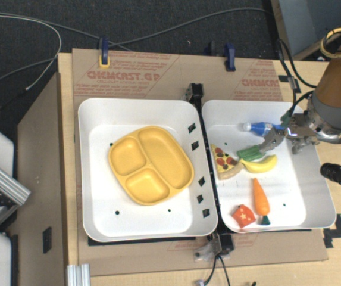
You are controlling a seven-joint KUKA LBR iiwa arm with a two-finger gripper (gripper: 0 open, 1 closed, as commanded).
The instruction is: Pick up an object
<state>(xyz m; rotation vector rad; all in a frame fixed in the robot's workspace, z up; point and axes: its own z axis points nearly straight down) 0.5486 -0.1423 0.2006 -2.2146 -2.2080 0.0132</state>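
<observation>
gripper over right bin, just above green item, banana.

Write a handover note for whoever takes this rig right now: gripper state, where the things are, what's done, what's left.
Gripper: low in the right bin, fingers by the green toy; no grasp visible, open or shut unclear.
Right bin: blue bottle, banana, pizza slice, carrot, red toy.
Left bin: yellow divided plate.
Done: arm is over the objects.
Left: grasp and lift one object.
</observation>
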